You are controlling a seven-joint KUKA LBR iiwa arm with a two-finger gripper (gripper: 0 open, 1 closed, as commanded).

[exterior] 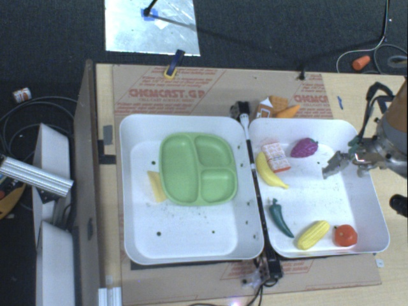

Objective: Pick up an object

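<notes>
**Tool poised over the right bin, fingers unclear**

Reaching in from the right, the tool [336, 165] hung above the right bin [366, 190], over bare white floor near that bin's far-right part. How it stood, open or closed, could not be told from this slanted view, and nothing could be seen held in it. It appeared to touch none of the toys.

Several toy foods lay in the right bin. A purple, knobbly fruit [304, 148] sat nearest the tool, just to its left. Beside that lay a small pink-and-white box [276, 157], touching or nearly touching a yellow banana [269, 171] that ran along the bin's left wall. Lower down, a dark green pepper [280, 217] lay at a slant, with a yellow corn cob [313, 234] and a red tomato [345, 235] near the front edge, side by side.

In the left bin [143, 234] rested a green divided plate [197, 169], with a pale yellow wedge [156, 186] just beside its left rim. An orange piece [288, 111] lay on the counter [217, 85] behind the bins.
</notes>
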